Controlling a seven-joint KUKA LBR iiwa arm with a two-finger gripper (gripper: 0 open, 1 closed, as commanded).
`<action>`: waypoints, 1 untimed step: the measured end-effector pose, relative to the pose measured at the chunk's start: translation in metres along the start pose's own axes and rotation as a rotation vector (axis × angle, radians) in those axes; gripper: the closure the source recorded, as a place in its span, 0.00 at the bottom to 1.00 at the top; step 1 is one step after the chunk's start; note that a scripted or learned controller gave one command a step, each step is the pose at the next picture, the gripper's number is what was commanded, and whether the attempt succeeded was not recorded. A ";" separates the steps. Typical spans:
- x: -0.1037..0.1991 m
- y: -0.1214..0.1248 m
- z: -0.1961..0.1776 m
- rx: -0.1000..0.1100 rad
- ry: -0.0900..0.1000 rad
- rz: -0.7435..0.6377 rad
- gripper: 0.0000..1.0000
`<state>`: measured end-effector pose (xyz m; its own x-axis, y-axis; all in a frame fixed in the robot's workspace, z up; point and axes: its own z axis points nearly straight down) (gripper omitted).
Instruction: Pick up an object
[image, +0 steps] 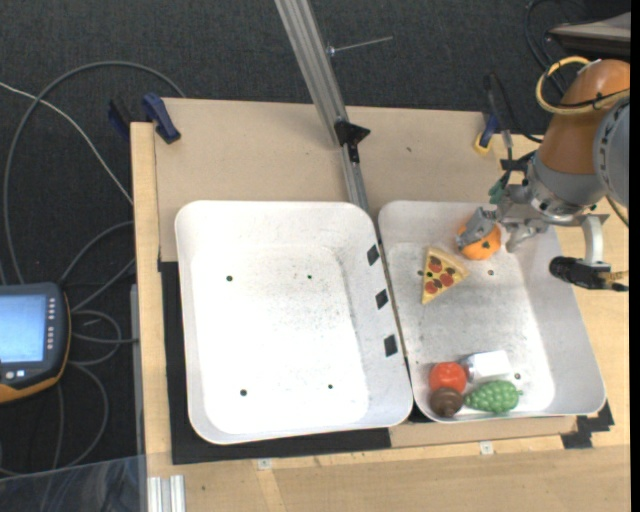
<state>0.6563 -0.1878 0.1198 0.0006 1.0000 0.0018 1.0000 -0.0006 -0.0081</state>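
The orange fruit (481, 243) sits at the far end of the right bin (545, 330), with the gripper (497, 225) down over it, touching or nearly so; whether the fingers are apart or clamped on it I cannot tell. Judging from this, the reach is made but the lift remains. Beside the fruit lies one pizza slice (441, 274). At the near end cluster one red ball (449, 376), one brown piece (446, 402), one green bunch (492, 397) and one white block (490, 364). Two bins share the tabletop (250, 150).

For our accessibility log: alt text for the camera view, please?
The gripper sits down at an orange toy in the right bin, beside a pizza slice. More toys cluster at that bin's near edge.
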 end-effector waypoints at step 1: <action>0.000 0.000 -0.014 0.001 0.000 -0.001 1.00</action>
<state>0.6567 -0.1882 0.1339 -0.0002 1.0000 0.0018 1.0000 0.0002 -0.0094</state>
